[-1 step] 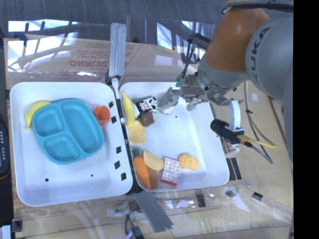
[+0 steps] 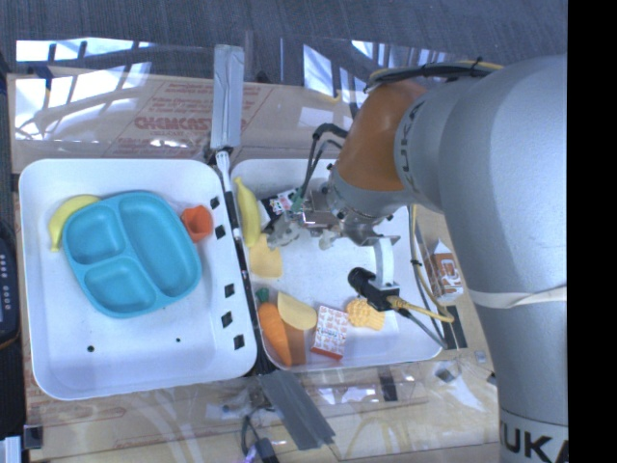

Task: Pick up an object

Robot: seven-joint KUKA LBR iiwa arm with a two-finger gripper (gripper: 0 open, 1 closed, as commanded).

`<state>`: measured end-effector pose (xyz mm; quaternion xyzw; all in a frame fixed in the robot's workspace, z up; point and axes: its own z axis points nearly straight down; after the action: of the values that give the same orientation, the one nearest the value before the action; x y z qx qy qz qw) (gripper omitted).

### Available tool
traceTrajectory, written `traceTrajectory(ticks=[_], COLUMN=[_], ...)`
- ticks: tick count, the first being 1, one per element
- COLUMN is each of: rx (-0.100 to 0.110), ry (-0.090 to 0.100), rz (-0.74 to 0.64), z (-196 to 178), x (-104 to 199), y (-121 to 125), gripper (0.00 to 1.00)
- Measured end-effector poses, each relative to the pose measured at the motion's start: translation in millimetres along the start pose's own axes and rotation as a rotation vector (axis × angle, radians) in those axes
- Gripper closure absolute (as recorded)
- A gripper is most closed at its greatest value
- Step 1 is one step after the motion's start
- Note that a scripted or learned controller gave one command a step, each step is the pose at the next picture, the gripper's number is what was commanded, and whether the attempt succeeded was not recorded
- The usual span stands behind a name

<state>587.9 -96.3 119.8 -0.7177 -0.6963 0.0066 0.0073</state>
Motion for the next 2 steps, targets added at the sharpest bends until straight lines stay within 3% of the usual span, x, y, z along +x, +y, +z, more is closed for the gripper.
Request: traceTrajectory(ticks=[1,2], rx=[-0.016,-0.009], ry=[0.0,-0.001], rz=[0.044,-0.103], z=[-71.0,9.3], x=[7.4,-17.8], y=[-46.6,30.5], gripper=[0.0,0.0])
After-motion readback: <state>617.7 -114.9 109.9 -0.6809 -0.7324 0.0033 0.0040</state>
